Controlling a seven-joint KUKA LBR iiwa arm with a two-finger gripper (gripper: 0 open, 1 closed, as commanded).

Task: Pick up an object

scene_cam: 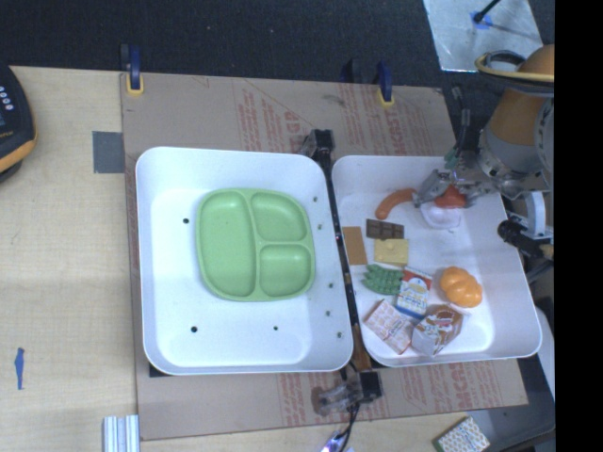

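My gripper (451, 189) hangs low over the far right part of the right bin (509, 342), and its grey fingers look spread open. A small red object (454, 198) sits right beneath them, with a pale whitish piece (441, 216) just in front of it. I see nothing lifted. An orange sausage-shaped toy (396, 201) lies just left of the gripper. Toward the bin's front are a brown bar (383, 230), a yellow square (392, 251), a tan cracker (354, 245), a green leafy piece (382, 279), a small carton (413, 296) and an orange fruit (461, 287).
The left bin (170, 337) holds a green divided plate (254, 244). Two printed packets (386, 323) (437, 328) lie at the right bin's front. The arm's orange-banded body (520, 111) stands at the far right. Clamps (322, 142) sit between the bins.
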